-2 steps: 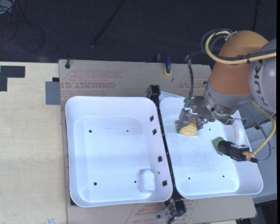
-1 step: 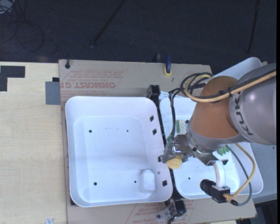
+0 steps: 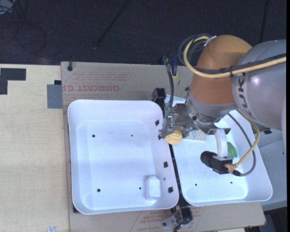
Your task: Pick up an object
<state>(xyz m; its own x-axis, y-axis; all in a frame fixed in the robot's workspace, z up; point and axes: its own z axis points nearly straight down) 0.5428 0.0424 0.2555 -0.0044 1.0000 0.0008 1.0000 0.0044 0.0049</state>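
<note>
My gripper hangs over the seam between the two bins, at the left rim of the right bin. A small yellow lumpy object sits between its fingertips and appears held, just above the rim. A white blocky object lies in the left bin, near its front right corner. In the right bin a green object lies partly behind the wrist hardware, and a speckled pale item lies under the arm.
The grey and orange arm covers the back of the right bin. Cardboard lies under both bins, with pale bench top to the left.
</note>
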